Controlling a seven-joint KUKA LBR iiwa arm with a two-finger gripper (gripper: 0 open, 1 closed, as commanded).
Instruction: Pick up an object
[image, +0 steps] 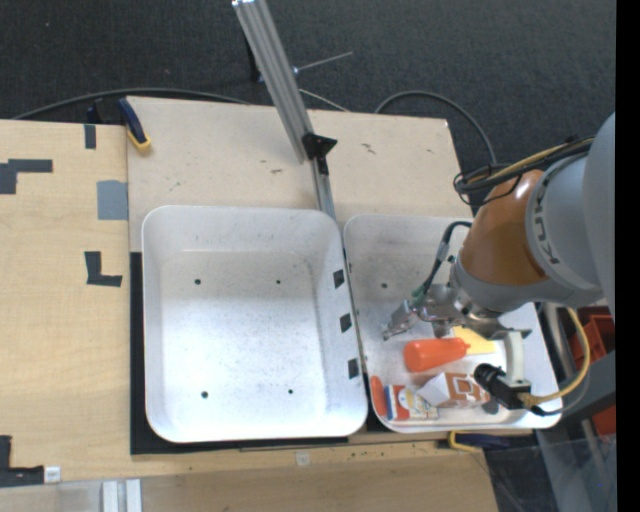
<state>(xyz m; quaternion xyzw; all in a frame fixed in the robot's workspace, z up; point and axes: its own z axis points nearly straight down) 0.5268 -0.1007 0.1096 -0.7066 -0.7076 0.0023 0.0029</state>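
A pale wooden table (60, 300) with grey and black tape marks stands on dark carpet (450, 50); a slanted aluminium rail (280, 80) crosses above, beside black cables (420, 100).

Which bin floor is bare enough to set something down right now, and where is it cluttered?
The left bin has open floor from wall to wall. In the right bin, only the far strip near the divider is bare; its near end is crowded with the orange object, the packets and the gripper.

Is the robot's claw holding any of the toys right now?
Cannot be told: the gripper hangs just above the orange object in the right bin.
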